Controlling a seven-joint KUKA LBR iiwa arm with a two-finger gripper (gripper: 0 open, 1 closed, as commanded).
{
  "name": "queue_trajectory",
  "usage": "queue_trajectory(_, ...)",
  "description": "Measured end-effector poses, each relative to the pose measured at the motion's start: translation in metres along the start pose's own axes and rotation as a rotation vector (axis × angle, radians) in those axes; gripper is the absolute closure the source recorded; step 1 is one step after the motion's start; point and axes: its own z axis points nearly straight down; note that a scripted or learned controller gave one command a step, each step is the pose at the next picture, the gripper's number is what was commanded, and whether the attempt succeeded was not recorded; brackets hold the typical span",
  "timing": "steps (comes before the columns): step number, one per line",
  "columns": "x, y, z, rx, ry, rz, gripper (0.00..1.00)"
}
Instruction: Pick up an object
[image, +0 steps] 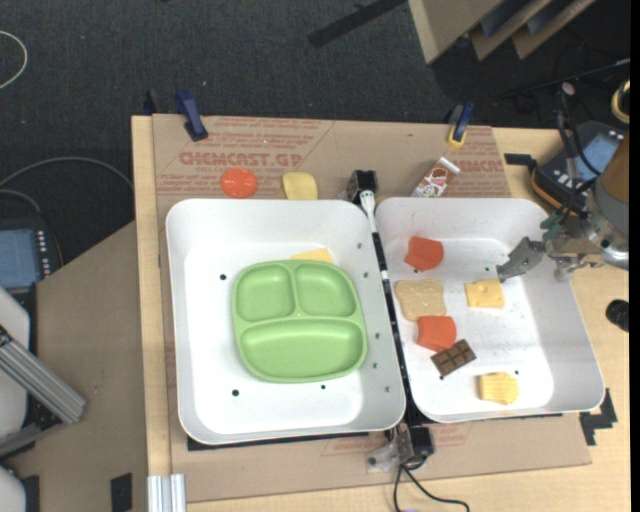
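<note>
Two-finger grey gripper (517, 262) over right white bin (560, 330), grasp state unreadable — nearest pale yellow cheese-like block (485, 294) lies flat; risk: fingers skid off, empty close.

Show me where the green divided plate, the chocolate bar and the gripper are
green divided plate (298, 345), camera view, floor of its large lower compartment
chocolate bar (455, 357), camera view, middle of its top face
gripper (522, 260), camera view, at its grey fingertips over the right bin
</note>
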Motion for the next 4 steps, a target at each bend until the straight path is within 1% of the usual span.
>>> queue_trajectory(1,0.09,0.022,0.129,0.0,0.004,-0.006,0.0)
queue_trajectory(2,0.084,-0.021,0.122,-0.006,0.0,0.003,0.0)
queue_trajectory(3,0.08,-0.069,0.122,-0.006,0.001,0.004,0.0)
queue_trajectory(4,0.067,-0.068,0.122,-0.006,0.002,0.0,0.0)
